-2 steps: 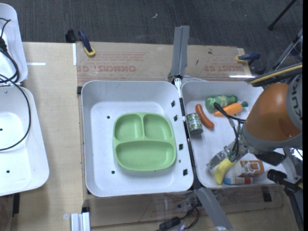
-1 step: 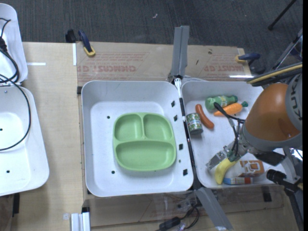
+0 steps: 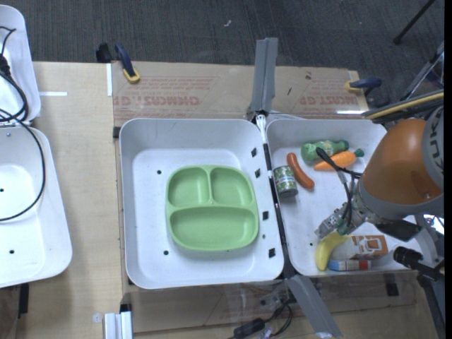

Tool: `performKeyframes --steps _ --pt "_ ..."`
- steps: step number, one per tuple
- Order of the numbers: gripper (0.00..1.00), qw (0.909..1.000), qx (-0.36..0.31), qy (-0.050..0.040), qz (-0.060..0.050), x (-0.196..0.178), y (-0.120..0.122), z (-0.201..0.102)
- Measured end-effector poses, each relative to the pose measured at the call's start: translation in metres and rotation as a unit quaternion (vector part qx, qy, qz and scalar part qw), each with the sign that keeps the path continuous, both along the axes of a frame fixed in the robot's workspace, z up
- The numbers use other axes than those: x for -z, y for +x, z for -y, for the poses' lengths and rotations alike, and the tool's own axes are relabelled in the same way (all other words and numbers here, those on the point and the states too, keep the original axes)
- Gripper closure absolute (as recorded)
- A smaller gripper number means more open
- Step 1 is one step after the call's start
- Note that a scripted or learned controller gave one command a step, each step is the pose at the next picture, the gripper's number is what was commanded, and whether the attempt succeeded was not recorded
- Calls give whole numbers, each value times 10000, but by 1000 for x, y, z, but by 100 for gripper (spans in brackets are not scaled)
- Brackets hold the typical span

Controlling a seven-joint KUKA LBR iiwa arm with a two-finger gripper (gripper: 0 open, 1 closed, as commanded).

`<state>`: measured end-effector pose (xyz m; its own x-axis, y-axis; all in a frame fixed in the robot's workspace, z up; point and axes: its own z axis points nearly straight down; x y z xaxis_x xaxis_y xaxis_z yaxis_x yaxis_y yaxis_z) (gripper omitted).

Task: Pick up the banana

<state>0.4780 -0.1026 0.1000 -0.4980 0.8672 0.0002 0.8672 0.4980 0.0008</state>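
Smooth, faintly glossy white plastic for the left bin (image 3: 134, 189) and right bin (image 3: 300, 256). Matt green plastic for the divided plate (image 3: 211, 208). Waxy yellow sheen on the banana (image 3: 326, 250). Metal tin (image 3: 285, 180) under a printed paper label. Pale bare wood on the bench (image 3: 78, 97), brown printed cardboard (image 3: 191, 94) over it. Glossy orange band (image 3: 402, 164).
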Motion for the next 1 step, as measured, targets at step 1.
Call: performKeyframes --steps 1 --pt "0 10000 -2 0 -1 0 0 0"
